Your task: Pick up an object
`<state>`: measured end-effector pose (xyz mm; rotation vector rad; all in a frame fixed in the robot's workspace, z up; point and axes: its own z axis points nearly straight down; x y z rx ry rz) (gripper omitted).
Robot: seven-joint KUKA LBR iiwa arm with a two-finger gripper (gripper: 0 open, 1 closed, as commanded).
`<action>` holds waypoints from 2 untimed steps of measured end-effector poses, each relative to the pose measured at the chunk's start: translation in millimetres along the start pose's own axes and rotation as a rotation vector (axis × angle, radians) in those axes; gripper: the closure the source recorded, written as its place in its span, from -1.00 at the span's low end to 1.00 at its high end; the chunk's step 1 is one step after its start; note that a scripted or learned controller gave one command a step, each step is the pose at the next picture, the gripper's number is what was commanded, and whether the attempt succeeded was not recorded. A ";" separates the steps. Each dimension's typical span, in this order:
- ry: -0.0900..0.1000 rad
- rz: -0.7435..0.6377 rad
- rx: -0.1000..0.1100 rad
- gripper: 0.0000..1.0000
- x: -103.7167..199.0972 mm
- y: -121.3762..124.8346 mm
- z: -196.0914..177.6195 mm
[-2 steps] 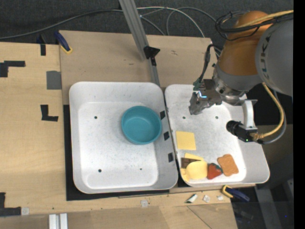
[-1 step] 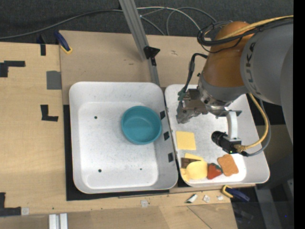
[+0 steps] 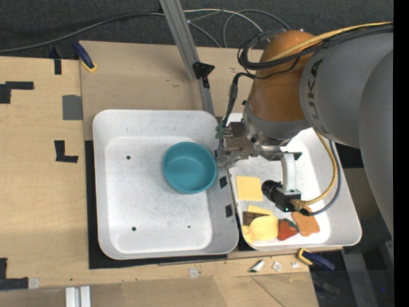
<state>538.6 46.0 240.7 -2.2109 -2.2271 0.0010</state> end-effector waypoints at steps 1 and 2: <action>0.000 0.000 0.001 1.00 48.5 -16.3 -1.3; -0.002 0.004 0.000 -1.00 45.2 -15.4 -1.4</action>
